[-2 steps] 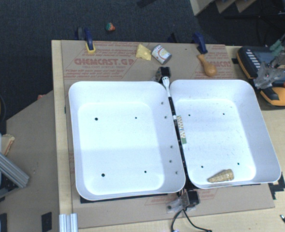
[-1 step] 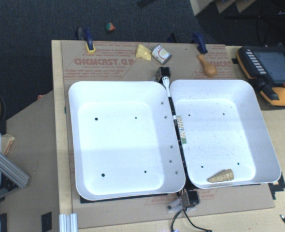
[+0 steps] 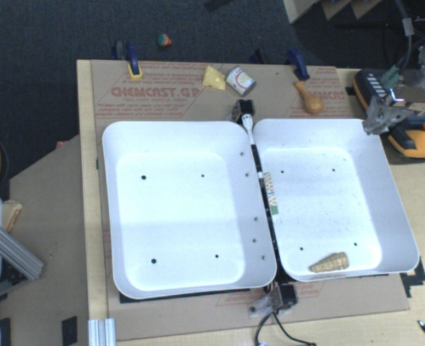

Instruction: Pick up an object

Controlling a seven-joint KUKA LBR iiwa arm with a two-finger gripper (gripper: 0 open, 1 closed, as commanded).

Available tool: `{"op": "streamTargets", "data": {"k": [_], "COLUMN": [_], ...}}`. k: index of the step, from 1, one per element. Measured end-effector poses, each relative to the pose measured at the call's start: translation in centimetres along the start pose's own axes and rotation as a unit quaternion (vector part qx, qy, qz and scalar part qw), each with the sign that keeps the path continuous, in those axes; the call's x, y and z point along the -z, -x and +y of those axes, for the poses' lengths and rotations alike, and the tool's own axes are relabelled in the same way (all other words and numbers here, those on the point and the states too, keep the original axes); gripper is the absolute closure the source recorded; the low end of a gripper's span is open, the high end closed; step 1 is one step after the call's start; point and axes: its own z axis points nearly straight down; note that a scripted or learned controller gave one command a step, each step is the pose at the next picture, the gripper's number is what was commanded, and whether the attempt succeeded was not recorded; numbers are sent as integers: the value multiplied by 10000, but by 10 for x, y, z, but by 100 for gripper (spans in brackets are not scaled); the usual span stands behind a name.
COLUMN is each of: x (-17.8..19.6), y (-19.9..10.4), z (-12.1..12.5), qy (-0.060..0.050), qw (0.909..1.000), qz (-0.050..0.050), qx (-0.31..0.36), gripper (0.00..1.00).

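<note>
White bins sat side by side on the worktop. One tan cone lay alone in the right bin, near its front edge, easy to reach. Past that bin's far corner hung the claw; whether it was open, I could not tell.

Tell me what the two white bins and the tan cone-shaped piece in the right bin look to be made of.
The two shallow white bins look like moulded plastic, semi-matte: rounded corners, soft even sheen. The tan cone-shaped piece in the right bin's near corner has a rough, speckled surface, perhaps cork, foam or a shell; too small to tell.
</note>
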Motion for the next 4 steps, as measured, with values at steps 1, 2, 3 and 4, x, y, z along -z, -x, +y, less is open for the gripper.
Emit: {"op": "streamTargets", "data": {"k": [1,2,3,4], "x": [75,-6,48,-50], "y": [51,-27,-23,-153], "z": [-37,-14,-32,-37], "qy": [69,-12,68,-25], "qw": [9999,10000,10000,10000], "qz": [-43,3,-29,2], "qx": [-67,-1,-40,20], "gripper": [100,100,100,100]}}
